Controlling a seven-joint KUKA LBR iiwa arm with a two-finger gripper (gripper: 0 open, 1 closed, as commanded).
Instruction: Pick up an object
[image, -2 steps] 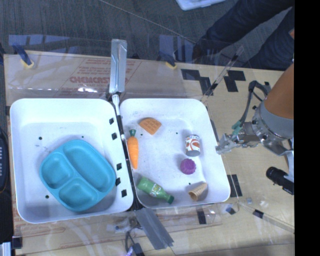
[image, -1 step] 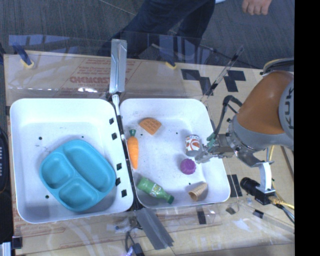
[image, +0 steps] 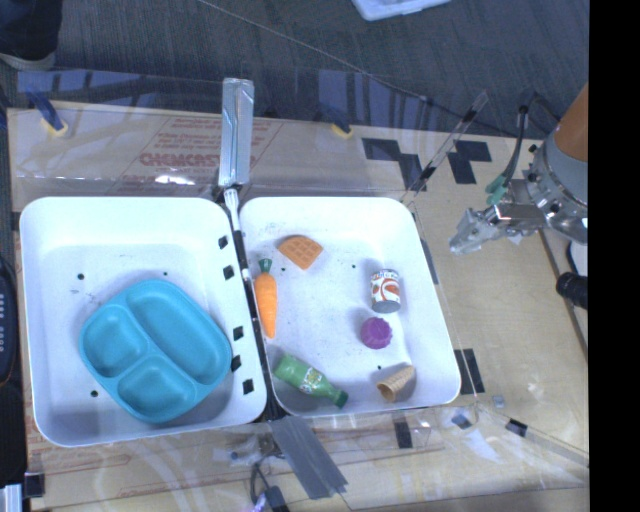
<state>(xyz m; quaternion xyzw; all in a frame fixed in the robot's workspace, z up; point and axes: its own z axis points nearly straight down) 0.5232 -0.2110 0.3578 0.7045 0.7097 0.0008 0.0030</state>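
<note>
Nearest the camera, along the front wall of the right-hand shallow white bin (image: 432, 300), a green plastic bottle (image: 309, 379) lies on its side close to the central divider, and a tan waffle ice-cream cone toy (image: 396, 381) lies tipped in the front right corner; just behind the cone sits a small round purple toy (image: 377, 333), and behind that a short red-and-white can (image: 385, 290), the two near each other but apart; an orange plastic carrot with a green top (image: 266, 303) lies lengthwise just beside the divider, and an orange-brown wedge-shaped toy (image: 300, 251) rests toward the far wall; any of these could serve as the object to pick up. The left-hand white bin (image: 40, 300) holds a turquoise plastic tray with three compartments (image: 154, 348), tilted at an angle. Farther back and to the right, outside both bins and over the bare wooden bench (image: 510, 330), hangs the grey two-finger gripper (image: 470, 233); whether it is wide or narrow I cannot tell, and nothing visibly sits in it.

Likely troubles, as a judgement: the carrot and bottle hug the divider, so a descent there could strike the wall; the cone is wedged in a corner; the round purple toy and the can could roll or squirt away under an off-centre pinch.
</note>
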